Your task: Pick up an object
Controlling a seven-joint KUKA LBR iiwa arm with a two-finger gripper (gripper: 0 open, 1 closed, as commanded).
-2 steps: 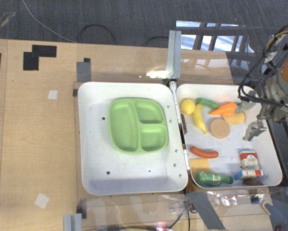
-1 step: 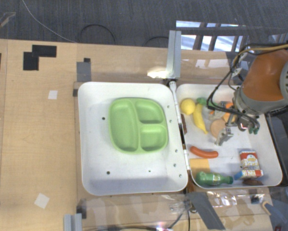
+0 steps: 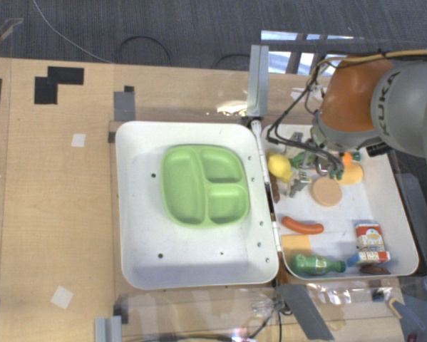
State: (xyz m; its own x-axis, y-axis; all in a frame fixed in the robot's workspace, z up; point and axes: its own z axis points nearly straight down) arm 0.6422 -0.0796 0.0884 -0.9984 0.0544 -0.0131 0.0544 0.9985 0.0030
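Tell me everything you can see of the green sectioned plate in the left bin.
The green sectioned plate is a pale green, rounded-square tray that looks like plastic, with three compartments: one long one along its left side and two smaller ones stacked on its right. It lies flat and upright on the floor of the left white bin, roughly central, slightly towards the far side. The compartments look bare, and it touches only the bin floor.

The grey arm's gripper (image 3: pixel 304 174) hangs low in the right white bin (image 3: pixel 405 251), beside a yellow lemon (image 3: pixel 279 166) and a round tan disc (image 3: pixel 326 192); a green divided plastic tray (image 3: pixel 203 184) sits in the left white bin (image 3: pixel 142 255)
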